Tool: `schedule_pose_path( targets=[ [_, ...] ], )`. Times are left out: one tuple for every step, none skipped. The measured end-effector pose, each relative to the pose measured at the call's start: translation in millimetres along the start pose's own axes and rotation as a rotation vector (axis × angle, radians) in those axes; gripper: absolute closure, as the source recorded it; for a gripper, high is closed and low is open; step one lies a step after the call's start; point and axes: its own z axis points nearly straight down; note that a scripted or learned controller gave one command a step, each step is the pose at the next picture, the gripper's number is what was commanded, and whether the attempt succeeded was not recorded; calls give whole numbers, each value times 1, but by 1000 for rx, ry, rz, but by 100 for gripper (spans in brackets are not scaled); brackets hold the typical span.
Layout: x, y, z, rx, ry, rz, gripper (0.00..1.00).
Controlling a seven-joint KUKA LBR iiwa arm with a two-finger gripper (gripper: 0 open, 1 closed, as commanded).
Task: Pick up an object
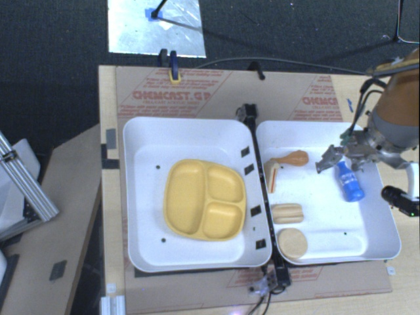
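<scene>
Camera view: the tabletop (108,176) carries two shallow white bins side by side; the left bin (141,176) holds a yellow compartment plate (205,199), which lies flat near the bin's centre, with one long compartment on its left side and smaller ones on its right.

The right bin (380,238) holds several small objects; a tan drumstick-shaped toy (292,158) lies near the bin's far left corner; a slim orange-and-white stick (270,174) lies just beside it, along the left wall; a tan bread-roll piece (287,213) rests against the left wall, below the stick; a round tan disc (293,242) sits in the near left corner, close beside the roll.

A blue bottle (349,182) lies tilted on the bin floor toward the right edge; its cap end points toward the far edge.

The arm (397,107) enters over the right bin's far right corner; the pincer (344,155) hangs directly above the bottle's upper end, with grey finger parts spreading leftward; whether it touches the bottle cannot be told; how far the pincer stands open cannot be told, and nothing is visibly clamped in it.
</scene>
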Motion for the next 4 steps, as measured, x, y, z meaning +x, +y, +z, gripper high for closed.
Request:
schedule_pose_path(
  targets=[
    [0,3,-6,-12,-2,-3,0],
    [-3,-3,54,-7,-1,-1,0],
    [-7,2,115,-10,-2,-1,0],
    [-7,3,114,-12,-2,0,0]
  ],
)
